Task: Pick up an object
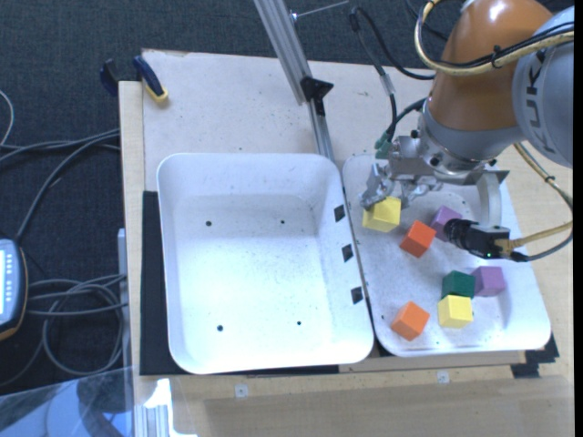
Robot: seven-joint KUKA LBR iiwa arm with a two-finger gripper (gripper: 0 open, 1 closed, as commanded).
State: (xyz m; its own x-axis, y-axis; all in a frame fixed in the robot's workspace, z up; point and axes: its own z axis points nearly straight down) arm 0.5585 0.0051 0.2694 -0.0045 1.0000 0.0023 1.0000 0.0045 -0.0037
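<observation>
Several small coloured cubes lie in the right bin [524, 321]. A yellow cube [383, 213] sits near that bin's upper left corner. My gripper [386, 192] hangs directly over it, its tips at the cube's top edge, and whether they touch the cube is hidden. An orange cube [419, 238] lies just to the right of the yellow one, and a purple cube [445, 217] sits beyond it, partly under the wrist. Toward the front lie a green cube [458, 284], a second purple cube [491, 279], a second yellow cube [455, 311] and a second orange cube [411, 320].
The left bin [182, 180] is a large white tray with speckled dirt. A slanted metal rail [291, 48] runs down between the bins. A black cable plug [474, 237] hangs by the wrist over the right bin. A blue-and-yellow clamp [150, 78] grips the bench's far left corner.
</observation>
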